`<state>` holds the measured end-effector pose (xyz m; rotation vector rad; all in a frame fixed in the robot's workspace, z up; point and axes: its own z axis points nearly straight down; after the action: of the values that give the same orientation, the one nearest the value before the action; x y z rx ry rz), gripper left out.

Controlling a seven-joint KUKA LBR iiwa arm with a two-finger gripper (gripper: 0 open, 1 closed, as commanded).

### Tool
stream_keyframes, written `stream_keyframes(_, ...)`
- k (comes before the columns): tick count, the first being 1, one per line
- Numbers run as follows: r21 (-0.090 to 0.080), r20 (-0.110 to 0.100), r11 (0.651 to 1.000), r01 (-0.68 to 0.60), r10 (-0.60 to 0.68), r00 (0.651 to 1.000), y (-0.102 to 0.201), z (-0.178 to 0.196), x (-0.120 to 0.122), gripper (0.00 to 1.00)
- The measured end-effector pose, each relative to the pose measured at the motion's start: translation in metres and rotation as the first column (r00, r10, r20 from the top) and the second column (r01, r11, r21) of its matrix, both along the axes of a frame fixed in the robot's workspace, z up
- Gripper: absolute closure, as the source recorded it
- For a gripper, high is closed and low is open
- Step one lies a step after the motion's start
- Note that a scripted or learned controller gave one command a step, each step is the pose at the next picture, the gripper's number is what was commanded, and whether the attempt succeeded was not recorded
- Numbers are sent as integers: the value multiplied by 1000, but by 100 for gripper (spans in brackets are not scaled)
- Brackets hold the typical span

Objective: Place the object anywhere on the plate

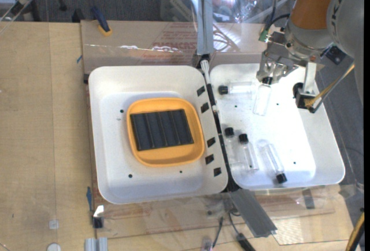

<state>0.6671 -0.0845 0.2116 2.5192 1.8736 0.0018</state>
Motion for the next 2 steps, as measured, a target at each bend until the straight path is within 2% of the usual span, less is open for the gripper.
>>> stream_keyframes(1, 2, -6, 992, -127, 127, 992, 52, -12, -1, 100)
stream_keyframes(2, 1, -1, 952, -307, 307, 952, 80, -1, 0, 100)
